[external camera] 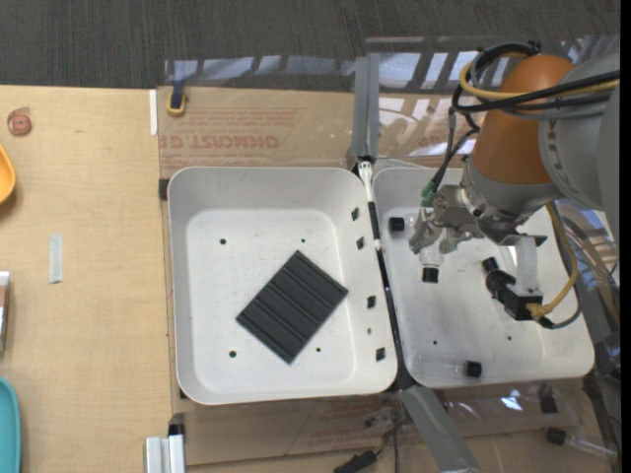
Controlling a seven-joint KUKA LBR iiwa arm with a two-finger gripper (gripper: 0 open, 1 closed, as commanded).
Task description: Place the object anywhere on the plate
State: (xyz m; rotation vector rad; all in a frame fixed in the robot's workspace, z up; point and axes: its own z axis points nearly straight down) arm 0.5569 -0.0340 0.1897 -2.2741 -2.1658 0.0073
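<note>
**Operator:** Camera view first, biggest things down. I have the bench (pixel 79 264) with the two white bins side by side. The left bin (pixel 197 363) carries a dark ribbed rectangular slab (pixel 293 305), lying flat and turned diagonally near the middle; I take that to be the plate, set there so it has bare floor all round it. The right bin (pixel 552 358) sits against it, rims touching along the centre.

**Observer:** And the arm?

**Operator:** The grey arm (pixel 582 126) comes in from the right, its orange band (pixel 523 116) above the wrist, hanging over the upper half of the right bin. The gripper (pixel 434 239) points down at the left part of that bin's floor. From this slant I cannot tell how its pincer stands; the wrist body hides it.

**Observer:** Where is the object?

**Operator:** Several small dark pieces lie in the right bin: one (pixel 396 225) just left of the gripper, one (pixel 430 275) just below it, one (pixel 472 369) near the bottom rim. I judge the piece below the gripper is the one being gone after, since the tool sits nearly over it. Nothing is on the plate yet, so I'd call this the pick, with the carry across the shared rims to come.
</note>
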